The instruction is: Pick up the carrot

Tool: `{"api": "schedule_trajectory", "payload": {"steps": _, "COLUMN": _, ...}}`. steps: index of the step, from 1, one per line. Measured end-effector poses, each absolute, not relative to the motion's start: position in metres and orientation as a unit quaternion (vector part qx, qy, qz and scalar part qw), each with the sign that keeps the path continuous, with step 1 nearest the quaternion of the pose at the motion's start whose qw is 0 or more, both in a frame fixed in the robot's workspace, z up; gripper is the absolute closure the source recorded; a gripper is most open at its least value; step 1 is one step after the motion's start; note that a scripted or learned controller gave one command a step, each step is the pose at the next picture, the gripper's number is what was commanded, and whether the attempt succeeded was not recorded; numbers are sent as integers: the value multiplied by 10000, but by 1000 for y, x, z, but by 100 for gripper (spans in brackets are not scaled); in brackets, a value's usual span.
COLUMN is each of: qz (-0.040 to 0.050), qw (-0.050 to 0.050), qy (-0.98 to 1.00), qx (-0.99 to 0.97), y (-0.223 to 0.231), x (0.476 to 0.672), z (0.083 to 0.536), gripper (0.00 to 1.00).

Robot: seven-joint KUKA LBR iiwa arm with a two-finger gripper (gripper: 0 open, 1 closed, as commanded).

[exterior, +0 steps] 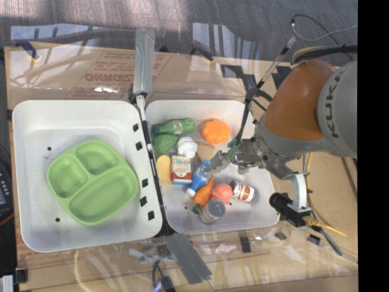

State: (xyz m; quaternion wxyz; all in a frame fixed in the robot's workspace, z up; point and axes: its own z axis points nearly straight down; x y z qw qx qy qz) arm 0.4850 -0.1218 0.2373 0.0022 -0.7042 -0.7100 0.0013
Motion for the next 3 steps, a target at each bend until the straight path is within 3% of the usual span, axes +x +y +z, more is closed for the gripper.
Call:
{"api": "schedule_trajectory", "payload": {"steps": 1, "qz": 12, "qw": 24, "qy": -6991, "qx": -7151, "y": -126, "x": 489, "z": 98, "gripper": 0}}
{"api": "schedule_trajectory", "payload": {"steps": 2, "qz": 17, "qw": 29, "qy": -7005, "qx": -7137, "y": -127, "x": 489, "z": 107, "gripper": 100}}
{"api": "schedule_trajectory", "payload": {"steps": 3, "qz": 1, "qw": 4, "qy": -8199, "qx": -5725, "y": -14, "x": 521, "z": 192, "gripper": 100}}
